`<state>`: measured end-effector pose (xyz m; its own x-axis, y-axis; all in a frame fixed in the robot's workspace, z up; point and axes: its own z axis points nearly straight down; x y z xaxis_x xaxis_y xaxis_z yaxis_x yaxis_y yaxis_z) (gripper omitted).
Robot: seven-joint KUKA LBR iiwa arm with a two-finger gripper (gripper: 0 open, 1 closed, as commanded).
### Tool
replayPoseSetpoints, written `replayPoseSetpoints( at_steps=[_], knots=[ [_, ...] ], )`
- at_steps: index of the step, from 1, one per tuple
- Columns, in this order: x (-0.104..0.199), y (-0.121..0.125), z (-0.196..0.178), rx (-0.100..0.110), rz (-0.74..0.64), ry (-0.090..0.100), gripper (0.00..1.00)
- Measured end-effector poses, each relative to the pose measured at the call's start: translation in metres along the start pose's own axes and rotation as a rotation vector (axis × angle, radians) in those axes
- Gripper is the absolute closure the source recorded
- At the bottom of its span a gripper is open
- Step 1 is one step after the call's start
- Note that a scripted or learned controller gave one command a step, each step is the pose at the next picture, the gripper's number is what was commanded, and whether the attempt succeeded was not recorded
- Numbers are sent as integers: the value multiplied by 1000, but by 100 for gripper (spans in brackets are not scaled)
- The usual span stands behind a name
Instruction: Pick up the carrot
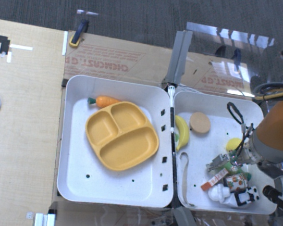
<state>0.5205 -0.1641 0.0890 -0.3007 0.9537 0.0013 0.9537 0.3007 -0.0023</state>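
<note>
Camera view shows the orange plastic carrot (106,101) near the left bin's (71,141) far-left corner, while the gripper (234,163), grip state unreadable, hovers over the right bin's clutter.

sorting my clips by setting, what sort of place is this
Most likely a robotics lab bench, not a home. Two white bins sit side by side on taped cardboard, a robot arm hangs over the right one, and toys like a carrot and banana lie in them.

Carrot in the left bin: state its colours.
Orange body with a green top, in the camera view: carrot.
</note>
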Motion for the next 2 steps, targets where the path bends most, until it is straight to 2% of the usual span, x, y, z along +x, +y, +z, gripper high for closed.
replayPoseSetpoints(
  at_steps=[1, 2],
  knots=[
    [-59, 26, -1, -2, -211, -2, 0],
    [-59, 27, -7, -2, -208, -1, 100]
  ],
)
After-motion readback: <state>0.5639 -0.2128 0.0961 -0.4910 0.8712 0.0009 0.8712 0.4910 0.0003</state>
